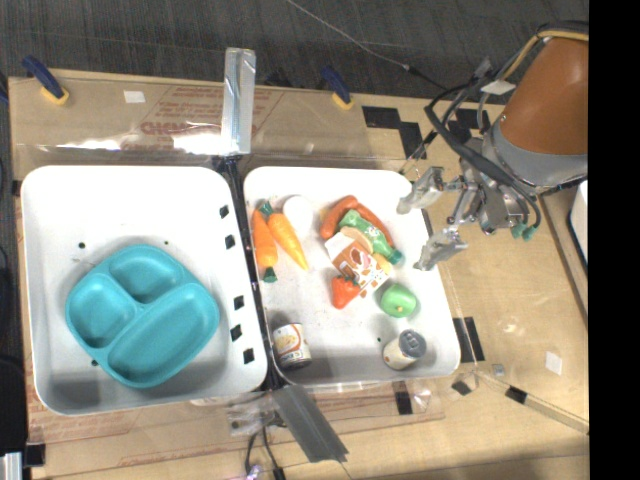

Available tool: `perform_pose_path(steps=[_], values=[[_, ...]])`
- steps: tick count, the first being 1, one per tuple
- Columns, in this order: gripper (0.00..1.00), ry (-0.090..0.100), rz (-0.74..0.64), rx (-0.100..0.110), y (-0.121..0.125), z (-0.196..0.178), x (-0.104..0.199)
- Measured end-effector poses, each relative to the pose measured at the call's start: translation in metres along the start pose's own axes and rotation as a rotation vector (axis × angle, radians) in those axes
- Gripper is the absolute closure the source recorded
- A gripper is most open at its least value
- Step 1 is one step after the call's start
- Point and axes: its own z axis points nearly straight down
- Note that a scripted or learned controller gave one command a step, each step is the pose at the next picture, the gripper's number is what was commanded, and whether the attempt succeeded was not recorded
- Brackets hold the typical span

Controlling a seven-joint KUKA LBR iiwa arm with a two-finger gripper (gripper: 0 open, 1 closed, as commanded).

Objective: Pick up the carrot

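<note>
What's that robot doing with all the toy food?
The robot arm's gripper hangs open at the right edge of the right bin, holding nothing. It is supposed to pick up a carrot, but the carrots lie untouched at the bin's left side, far from the gripper. Other toy food sits between them: a green apple, a small carton and two cans. The left bin has a blue plate in it.
</note>
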Motion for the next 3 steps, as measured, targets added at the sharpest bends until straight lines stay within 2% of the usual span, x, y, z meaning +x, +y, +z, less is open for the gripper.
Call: perform_pose_path(steps=[1, 2, 3], values=[[0.00, 0.002, 0.393, -0.001, -0.003, 0.088, 0.048], [0.00, 0.004, 0.900, -0.001, -0.003, 0.102, 0.076], [0.00, 0.001, 0.912, -0.001, -0.003, 0.085, 0.063]])
